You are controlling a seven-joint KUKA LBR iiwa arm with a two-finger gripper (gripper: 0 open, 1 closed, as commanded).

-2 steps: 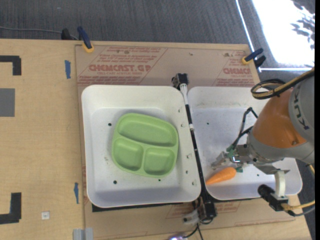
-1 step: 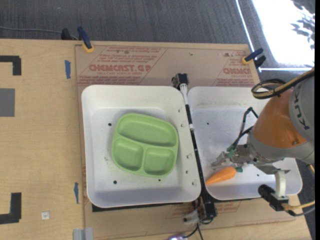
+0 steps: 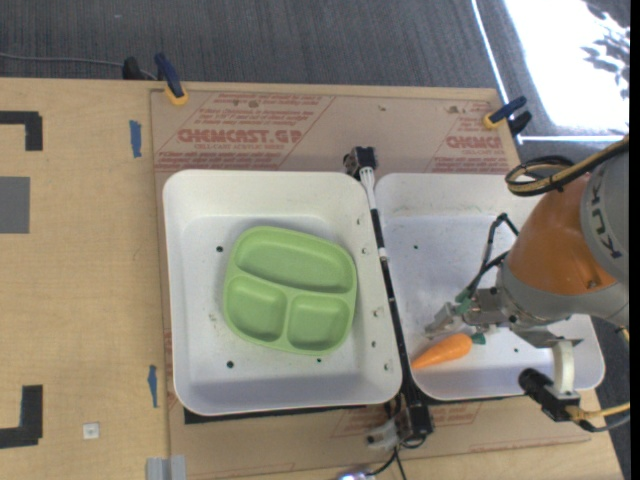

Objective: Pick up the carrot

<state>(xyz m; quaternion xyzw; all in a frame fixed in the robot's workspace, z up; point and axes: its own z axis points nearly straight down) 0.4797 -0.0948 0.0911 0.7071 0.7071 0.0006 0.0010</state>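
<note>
From my screen, the carrot [image 3: 443, 350] lies in the right bin [image 3: 440, 218], near its front left corner, orange with its tip pointing toward the divider between the bins. The arm [image 3: 560, 258] comes in from the right and covers most of that bin's right half, so I cannot see what lies beneath it. The gripper [image 3: 458, 317] sits just above and behind the carrot's thick end; its metal parts blur together and I cannot tell how the jaws stand, nor whether they touch the carrot. In the left bin [image 3: 190, 268] a green divided plate [image 3: 290, 288] rests flat near the middle. A black cable [image 3: 497, 243] loops beside the wrist.
</note>
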